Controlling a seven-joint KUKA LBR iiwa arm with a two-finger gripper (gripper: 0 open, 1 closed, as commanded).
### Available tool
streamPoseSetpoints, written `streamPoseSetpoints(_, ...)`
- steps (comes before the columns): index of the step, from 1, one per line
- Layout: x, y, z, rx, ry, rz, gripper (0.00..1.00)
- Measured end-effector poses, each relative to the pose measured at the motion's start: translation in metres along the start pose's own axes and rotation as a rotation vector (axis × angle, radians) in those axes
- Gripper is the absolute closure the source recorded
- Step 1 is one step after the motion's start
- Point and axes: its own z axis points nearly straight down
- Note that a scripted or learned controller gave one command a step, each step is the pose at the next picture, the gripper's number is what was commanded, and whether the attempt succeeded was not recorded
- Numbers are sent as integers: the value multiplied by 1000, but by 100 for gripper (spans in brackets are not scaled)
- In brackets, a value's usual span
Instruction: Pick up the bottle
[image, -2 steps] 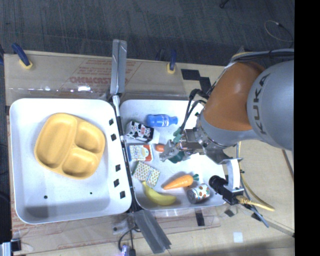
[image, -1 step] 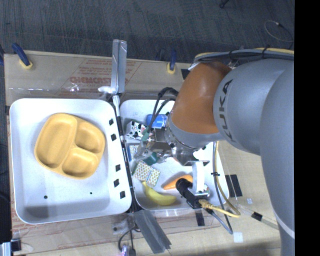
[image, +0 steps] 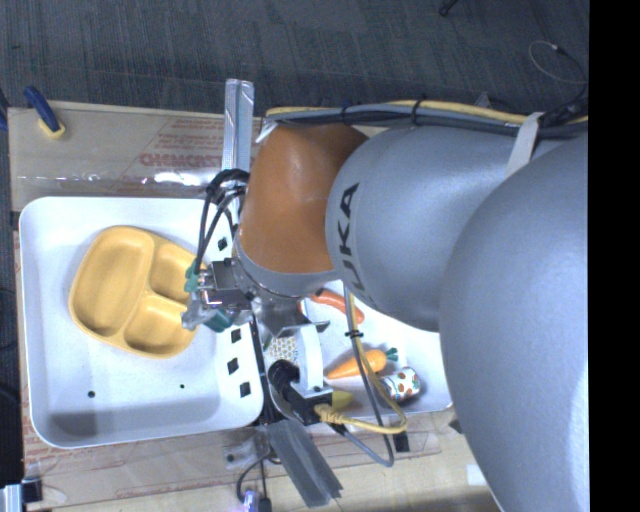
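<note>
Hovering at the left bin's (image: 40, 300) right edge, the pincer (image: 205, 300) touches a glossy yellow divided tray (image: 130, 290); its grip state is unclear

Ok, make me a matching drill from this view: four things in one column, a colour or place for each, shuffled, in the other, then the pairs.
Things:
1. divided tray
2. carrot toy
3. wrist band
4. bench

Descriptions:
A. orange dome above the gripper
B. yellow, lying in the left bin
C. brown surface under both bins
D. orange with green top, in the right bin, beneath the arm

Pairs: 1-B, 2-D, 3-A, 4-C
</note>
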Motion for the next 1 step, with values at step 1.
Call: streamPoseSetpoints(1,75,2,36,4,-3,-58,100)
